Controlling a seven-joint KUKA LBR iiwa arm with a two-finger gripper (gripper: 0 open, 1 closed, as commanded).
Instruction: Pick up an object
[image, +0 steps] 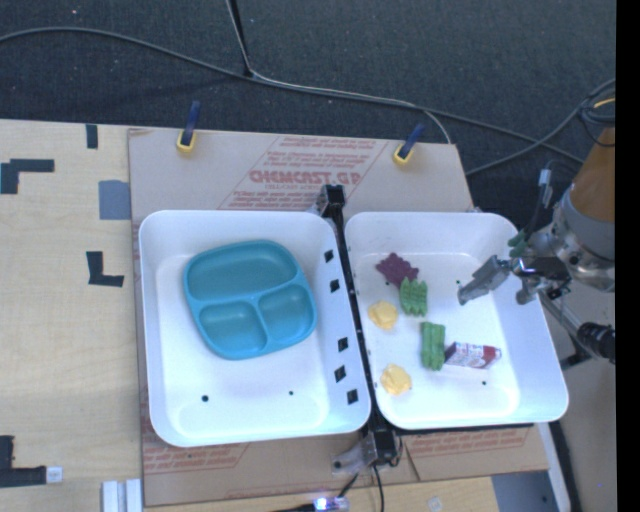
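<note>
Bins side by side on cardboard sheet. Left bin holds blue divided plate, lying flat. Right bin, taken as landmark: arm enters over its right rim. Gripper hovers above bin's upper right part, fingers spread, nothing between them. In bin's left half: purple piece topmost, green block just below it, green bar, red-white wrapper beside bar, two yellow pieces.
</note>
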